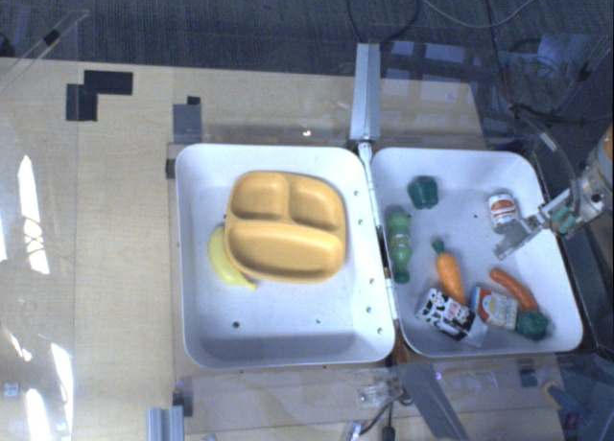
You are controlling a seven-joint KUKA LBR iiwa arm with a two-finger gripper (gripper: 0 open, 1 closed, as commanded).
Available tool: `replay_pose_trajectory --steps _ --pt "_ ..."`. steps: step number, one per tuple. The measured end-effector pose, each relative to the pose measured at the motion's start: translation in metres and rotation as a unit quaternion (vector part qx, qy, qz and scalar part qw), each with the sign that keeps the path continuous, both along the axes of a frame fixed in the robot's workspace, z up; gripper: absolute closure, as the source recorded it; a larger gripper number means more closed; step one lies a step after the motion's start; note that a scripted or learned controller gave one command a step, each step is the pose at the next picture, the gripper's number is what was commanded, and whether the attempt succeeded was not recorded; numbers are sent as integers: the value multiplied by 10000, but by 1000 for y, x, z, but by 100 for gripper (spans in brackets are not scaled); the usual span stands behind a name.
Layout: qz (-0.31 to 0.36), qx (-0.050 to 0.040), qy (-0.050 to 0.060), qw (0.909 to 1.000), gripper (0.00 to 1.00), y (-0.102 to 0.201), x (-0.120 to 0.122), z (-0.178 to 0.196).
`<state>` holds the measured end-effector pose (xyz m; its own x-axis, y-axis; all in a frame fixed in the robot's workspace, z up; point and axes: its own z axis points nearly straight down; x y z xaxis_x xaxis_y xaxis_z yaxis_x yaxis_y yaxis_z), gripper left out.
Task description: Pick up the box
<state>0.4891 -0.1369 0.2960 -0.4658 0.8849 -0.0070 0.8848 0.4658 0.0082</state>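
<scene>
Two shallow white bins sit side by side on a pale wooden bench (115, 266); the left bin (197, 324) and the right bin (561, 334) meet along a central divider.

Left bin: a yellow-orange compartment tray (285, 225) lies at the middle, turned face down by the look of it; a yellow item (225, 259), partly hidden beneath the tray's left edge, cannot be identified.

Right bin: the box (446, 313), small, with a black-and-white cow pattern, lies tilted near the near edge, left of centre; just right of it lies a red and white packet (495, 307), close beside or touching it; a dark green item (532, 324) sits at the near right corner; a red-orange pepper-like piece (513, 287) lies just beyond it; an orange carrot (449, 273) lies just beyond the box, stem toward the far side; a green bottle (398, 245) lies along the left wall; a dark green pepper-like piece (423, 192) sits toward the far side; a small can (503, 208) with a red and white label stands far right of centre.

Gripper (510, 240): reaches in from the right over the right wall, near the can and well apart from the box; it carries nothing; whether its fingers are spread or closed cannot be told at this resolution.
</scene>
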Motion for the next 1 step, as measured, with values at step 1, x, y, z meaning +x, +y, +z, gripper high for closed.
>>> replay_pose_trajectory --steps 1 --pt "1215 -13 8 9926 0 -20 29 -16"
